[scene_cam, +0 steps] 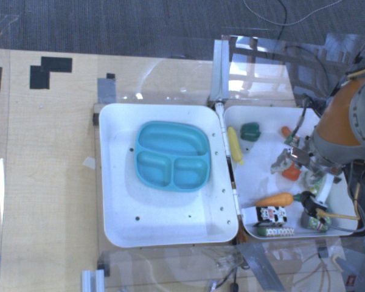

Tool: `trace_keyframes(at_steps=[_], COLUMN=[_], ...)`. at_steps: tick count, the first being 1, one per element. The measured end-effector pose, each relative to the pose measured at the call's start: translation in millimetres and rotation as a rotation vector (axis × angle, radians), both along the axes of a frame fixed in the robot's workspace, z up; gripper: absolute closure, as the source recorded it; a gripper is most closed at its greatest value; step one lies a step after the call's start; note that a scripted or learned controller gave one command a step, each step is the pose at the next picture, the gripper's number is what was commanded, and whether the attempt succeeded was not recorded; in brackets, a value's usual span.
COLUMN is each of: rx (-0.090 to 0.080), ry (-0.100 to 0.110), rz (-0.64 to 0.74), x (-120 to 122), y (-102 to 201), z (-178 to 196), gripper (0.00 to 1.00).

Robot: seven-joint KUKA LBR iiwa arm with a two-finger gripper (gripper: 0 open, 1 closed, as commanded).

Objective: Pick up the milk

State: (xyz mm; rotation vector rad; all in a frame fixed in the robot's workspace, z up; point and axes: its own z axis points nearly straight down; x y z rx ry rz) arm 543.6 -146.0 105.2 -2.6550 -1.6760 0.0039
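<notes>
Two bins [109, 181]: smooth white plastic, shallow.
Left bin: glossy blue divided plate [172, 156].
Milk [272, 214]: boxy carton, cow-patched, lower right, beside a tapered carrot [275, 200].
Gripper [287, 158]: metal, right bin; jaw state unclear.
Corn [234, 144]: yellow, ridged.

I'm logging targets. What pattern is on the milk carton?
The milk is white with black cow-like patches, seen in the camera view, right bin's near edge.
</notes>
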Motion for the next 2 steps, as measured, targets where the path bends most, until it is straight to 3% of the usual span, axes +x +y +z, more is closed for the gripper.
trace_keyframes(at_steps=[1, 2], rx=[-0.001, -0.002], ry=[-0.005, -0.007], rz=[-0.152, 0.046], x=[84.3, 86.4], y=[-21.4, -36.8], z=[16.9, -18.4], gripper=[0.00, 0.00])
